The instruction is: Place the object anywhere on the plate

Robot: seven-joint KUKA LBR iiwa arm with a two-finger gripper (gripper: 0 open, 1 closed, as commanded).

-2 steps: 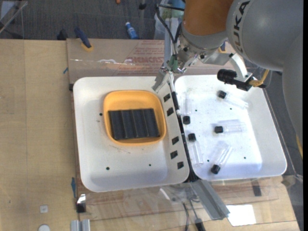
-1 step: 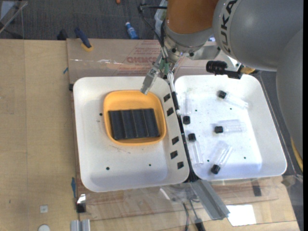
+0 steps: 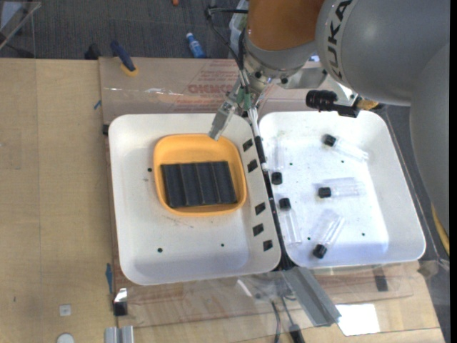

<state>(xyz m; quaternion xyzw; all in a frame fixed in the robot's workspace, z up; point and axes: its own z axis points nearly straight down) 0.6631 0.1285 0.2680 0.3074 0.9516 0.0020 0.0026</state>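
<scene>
A yellow plate [image 3: 200, 174] with a dark ridged insert lies in the left bin [image 3: 136, 241]. Several clear tubes with black caps lie scattered in the right bin [image 3: 400, 220], among them one at the far side [image 3: 344, 146], one in the middle [image 3: 340, 189] and one near the front [image 3: 325, 235]. My gripper [image 3: 221, 122] hangs over the plate's far right corner, beneath the orange band of the arm [image 3: 285, 13]. Whether anything is in the gripper is too small to tell.
Two more capped tubes [image 3: 280, 191] lie along the right bin's left wall, close to the divider with black clips [image 3: 257, 191]. The arm's grey body covers the upper right. Small tools lie on the dark floor beyond the bench.
</scene>
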